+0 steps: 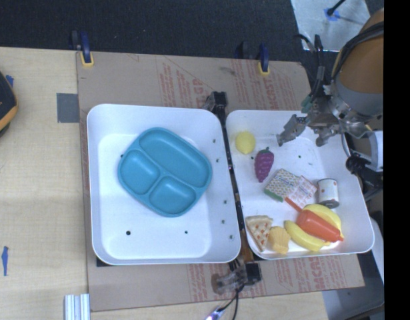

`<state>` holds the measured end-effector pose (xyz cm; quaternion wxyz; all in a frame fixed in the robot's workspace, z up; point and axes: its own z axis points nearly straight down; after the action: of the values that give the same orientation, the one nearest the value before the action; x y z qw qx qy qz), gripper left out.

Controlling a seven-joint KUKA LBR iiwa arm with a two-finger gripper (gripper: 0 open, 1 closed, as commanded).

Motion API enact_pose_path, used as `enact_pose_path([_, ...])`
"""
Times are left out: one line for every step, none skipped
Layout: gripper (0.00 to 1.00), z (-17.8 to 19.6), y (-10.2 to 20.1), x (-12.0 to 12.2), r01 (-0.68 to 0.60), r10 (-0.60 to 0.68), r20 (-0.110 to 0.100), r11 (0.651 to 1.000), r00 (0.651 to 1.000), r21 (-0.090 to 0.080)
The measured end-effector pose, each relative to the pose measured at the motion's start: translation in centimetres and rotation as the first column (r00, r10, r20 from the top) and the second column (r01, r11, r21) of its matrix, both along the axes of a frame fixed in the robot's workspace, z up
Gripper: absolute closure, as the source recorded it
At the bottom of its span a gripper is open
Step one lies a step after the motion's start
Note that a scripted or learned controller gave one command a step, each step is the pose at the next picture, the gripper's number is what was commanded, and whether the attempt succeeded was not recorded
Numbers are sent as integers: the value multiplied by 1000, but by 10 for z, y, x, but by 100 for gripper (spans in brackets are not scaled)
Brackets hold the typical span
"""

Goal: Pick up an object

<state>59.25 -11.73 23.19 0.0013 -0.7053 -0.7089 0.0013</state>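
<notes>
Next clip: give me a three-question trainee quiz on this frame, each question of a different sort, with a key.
1. True or false: the blue divided plate lies in the right bin.
2. Multiple choice: which thing lies closest to the purple grapes? A) yellow lemon B) small can C) banana
3. Fill in: the orange carrot rests on top of the ____.

Key
1. False; the plate lies in the left bin.
2. A; the lemon sits just up and left of the grapes.
3. Banana, at the right bin's near right corner. The gripper hovers over that bin's far end.
</notes>
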Motion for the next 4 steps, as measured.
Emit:
enact_pose_path([0, -68, 25, -1, -1, 1, -1, 1000, 1000, -1])
enact_pose_path([0, -131, 23, -4, -1, 1, 7, 1000, 1000, -1])
enact_pose_path([0, -140, 16, 5, 0, 0, 2, 1000, 1000, -2])
enact_pose_path([0, -140, 22, -2, 2, -2, -1, 1000, 1000, 0])
